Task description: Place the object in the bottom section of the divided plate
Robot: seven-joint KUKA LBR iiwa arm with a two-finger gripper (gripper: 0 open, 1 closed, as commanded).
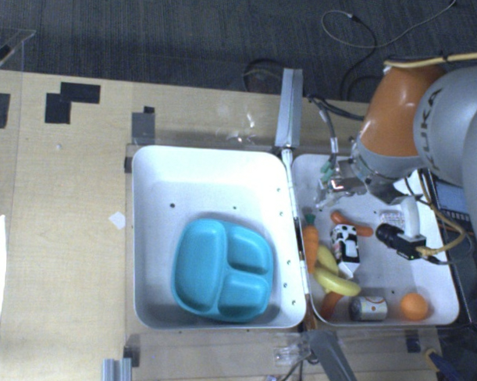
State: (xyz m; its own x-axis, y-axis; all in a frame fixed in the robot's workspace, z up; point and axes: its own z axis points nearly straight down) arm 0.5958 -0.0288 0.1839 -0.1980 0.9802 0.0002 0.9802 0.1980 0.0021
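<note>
The tool (334, 184) hangs low over the far end of the right bin (446, 298); whether it is open or holds anything I cannot tell. Just below it lie a cow toy (346, 246), a banana (332, 276), a carrot (310, 244), a can (369, 308) and an orange (413, 306). The plate (220, 269) sits in the left bin (155, 222), bare. This looks like the picking step; next it needs a sure grasp, then a carry left to the plate's bottom section.
</note>
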